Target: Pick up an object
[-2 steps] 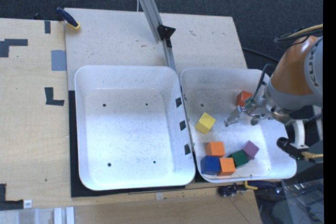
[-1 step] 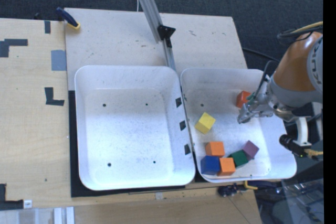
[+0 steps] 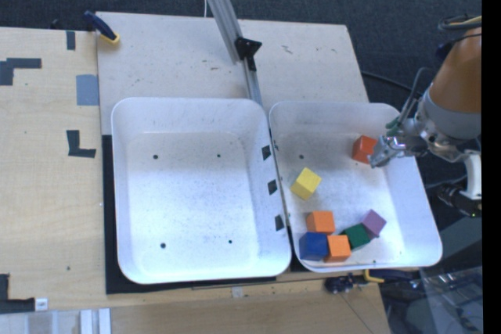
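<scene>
In the right bin (image 3: 407, 199) lie several small blocks. An orange-red block (image 3: 363, 149) sits near the bin's right wall, directly left of my gripper (image 3: 383, 152). A yellow block (image 3: 306, 183) lies near the bin's middle. At the front are an orange block (image 3: 319, 221), a blue block (image 3: 313, 245), a second orange block (image 3: 339, 247), a green block (image 3: 357, 235) and a purple block (image 3: 374, 222). My gripper hangs low over the bin's right side, touching or nearly touching the orange-red block. Whether that block is between the fingers I cannot tell.
The left bin (image 3: 125, 168) stands beside the right one, their rims meeting at the middle. A slanted metal rail (image 3: 223, 8) runs from the top down to the bins' divide. A blue and yellow tool (image 3: 102, 27) lies at the bench's far left corner.
</scene>
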